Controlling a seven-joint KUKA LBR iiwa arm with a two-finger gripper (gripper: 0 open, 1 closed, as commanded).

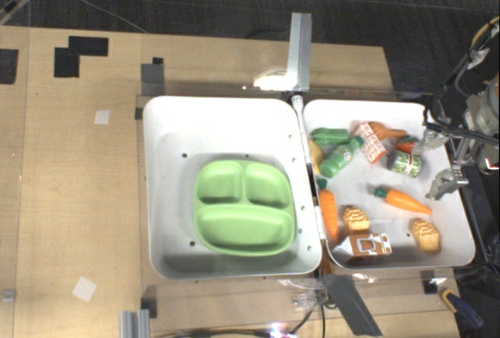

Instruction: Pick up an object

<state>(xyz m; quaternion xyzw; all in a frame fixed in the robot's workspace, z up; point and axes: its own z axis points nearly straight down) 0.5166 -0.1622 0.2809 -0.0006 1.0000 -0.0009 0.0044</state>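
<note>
The gripper (447,169) hangs at the three o'clock edge of the right bin (461,250), over its right wall, with nothing visibly held; the rig's note aside, whether it is spread or closed I cannot tell, since the metal parts blur together there. Just to its nine o'clock stands a small green can (406,163), with a red-and-white packet (370,141) beyond that. Near the bin's centre lies an orange carrot (402,201), tip pointing toward four o'clock. A green bottle (337,160) and a green pepper-like piece (330,136) sit at ten o'clock, a second carrot (328,215) along the nine o'clock wall, and what may be bread pieces (425,234) toward five o'clock. The left bin (168,133) holds a green divided tray (244,206)
</note>
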